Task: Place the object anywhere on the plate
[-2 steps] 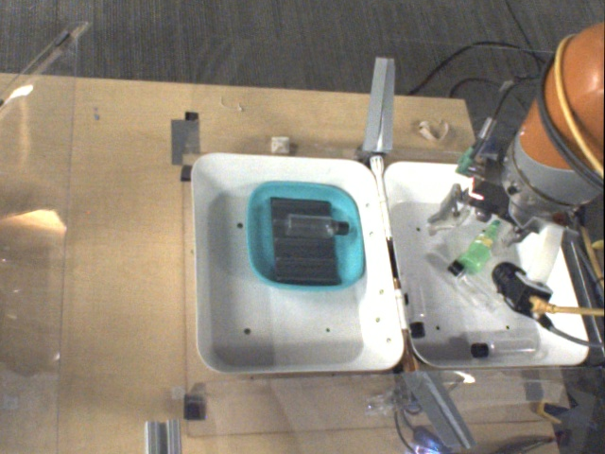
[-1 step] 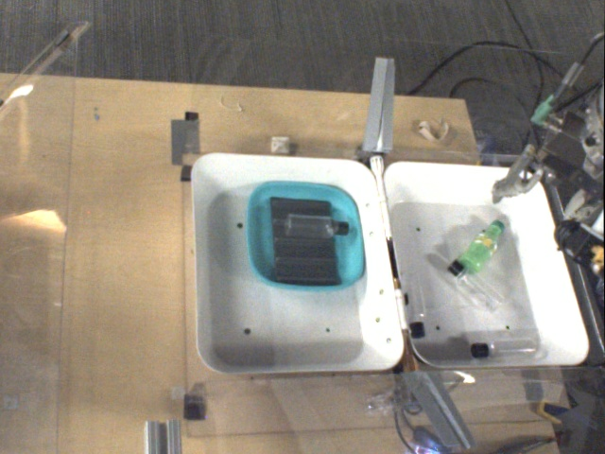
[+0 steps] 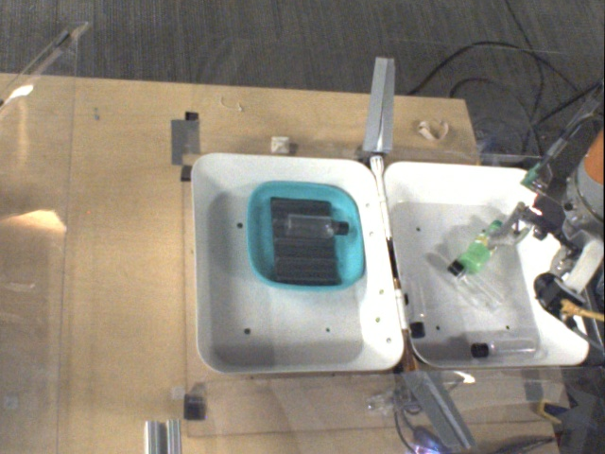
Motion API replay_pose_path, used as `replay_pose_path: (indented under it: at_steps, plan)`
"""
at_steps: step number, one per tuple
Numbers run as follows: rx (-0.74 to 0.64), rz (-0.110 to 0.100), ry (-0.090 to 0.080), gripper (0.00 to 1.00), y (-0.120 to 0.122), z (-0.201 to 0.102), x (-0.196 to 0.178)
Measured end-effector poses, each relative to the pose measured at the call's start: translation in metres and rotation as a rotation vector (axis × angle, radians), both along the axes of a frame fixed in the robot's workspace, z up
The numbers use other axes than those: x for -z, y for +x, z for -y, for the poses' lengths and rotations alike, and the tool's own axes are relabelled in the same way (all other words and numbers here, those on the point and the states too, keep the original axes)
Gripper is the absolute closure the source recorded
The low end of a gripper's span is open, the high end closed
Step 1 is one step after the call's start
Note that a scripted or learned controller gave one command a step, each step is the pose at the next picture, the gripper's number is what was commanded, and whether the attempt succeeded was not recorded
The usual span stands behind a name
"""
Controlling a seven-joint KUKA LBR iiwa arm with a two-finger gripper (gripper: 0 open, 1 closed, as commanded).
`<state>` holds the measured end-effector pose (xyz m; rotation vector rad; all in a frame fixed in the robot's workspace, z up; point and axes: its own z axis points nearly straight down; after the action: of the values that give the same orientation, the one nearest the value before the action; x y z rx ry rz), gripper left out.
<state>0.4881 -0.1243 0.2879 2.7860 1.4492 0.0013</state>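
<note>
- Looking down on two shallow white bins side by side on a light wooden bench (image 3: 95,253), left bin (image 3: 217,334) and right bin (image 3: 425,340) touching along the middle.
- Sitting in the left bin: a teal square plate with rounded corners (image 3: 259,253), roughly centred, a bit toward the far wall.
- Already carrying stuff: a black ribbed rectangular block (image 3: 302,253) covering most of the plate, plus what looks like a small clear cylinder with a dark end (image 3: 317,225) lying across the top of the block.
- Lying in the right bin, well apart from the plate: a small clear bottle with a green middle and dark cap (image 3: 475,253), tilted on a diagonal, dark end toward the near left.
- Reaching in from the right edge: the grey arm's two-finger gripper (image 3: 526,218), just beside the far right end of the bottle, maybe touching it.
- Can't tell if the gripper is apart, together or clamped on anything, too small and cluttered there.
- Also a small dark bit (image 3: 480,350) near the front wall of the right bin.
</note>
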Motion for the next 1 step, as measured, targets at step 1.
replay_pose_path:
  at_steps: [1]
  plan:
    - [0.102, 0.001, 0.0, 0.0, 0.0019, 0.0409, 0.0131]
